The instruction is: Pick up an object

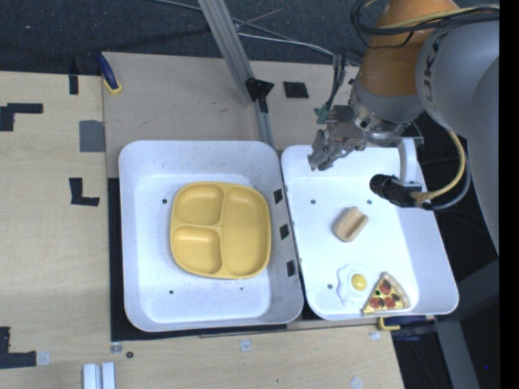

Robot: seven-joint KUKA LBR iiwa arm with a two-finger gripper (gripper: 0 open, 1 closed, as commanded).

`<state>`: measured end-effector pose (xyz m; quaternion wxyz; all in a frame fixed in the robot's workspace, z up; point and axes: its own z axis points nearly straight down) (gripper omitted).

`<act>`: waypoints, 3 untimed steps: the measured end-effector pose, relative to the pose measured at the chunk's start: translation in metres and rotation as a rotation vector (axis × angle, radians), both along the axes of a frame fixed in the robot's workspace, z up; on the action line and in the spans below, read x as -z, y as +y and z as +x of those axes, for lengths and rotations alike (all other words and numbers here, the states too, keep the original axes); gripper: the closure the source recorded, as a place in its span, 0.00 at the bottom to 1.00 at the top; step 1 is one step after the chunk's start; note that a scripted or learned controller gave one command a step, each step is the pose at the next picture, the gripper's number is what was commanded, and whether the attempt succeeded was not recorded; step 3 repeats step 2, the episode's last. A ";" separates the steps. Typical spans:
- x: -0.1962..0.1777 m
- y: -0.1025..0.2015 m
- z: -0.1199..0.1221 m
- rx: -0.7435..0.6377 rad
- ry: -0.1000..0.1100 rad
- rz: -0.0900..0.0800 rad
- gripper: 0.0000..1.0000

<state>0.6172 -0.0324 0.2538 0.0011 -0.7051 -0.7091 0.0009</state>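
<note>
In the right bin [422,241] lie a tan bread roll [349,224], a fried egg [353,283] and a pizza slice [387,293], the last two at the bin's near edge. My gripper [319,161] hangs over the bin's far left corner, above and to the left of the roll, well apart from it. Its dark fingers point down and nothing shows between them. The left bin [138,217] carries a yellow three-compartment plate [220,229] in its middle.
A grey metal pole [235,55] slants down to the gap between the bins at the back. A black hose fitting [396,190] hangs from the arm over the right bin's far right side. Bare wooden bench surrounds the bins.
</note>
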 end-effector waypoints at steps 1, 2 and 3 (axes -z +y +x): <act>0.018 0.053 0.004 0.000 0.001 0.000 1.00; 0.012 0.106 0.004 -0.001 -0.002 0.001 1.00; 0.012 0.106 0.004 -0.001 -0.002 0.001 1.00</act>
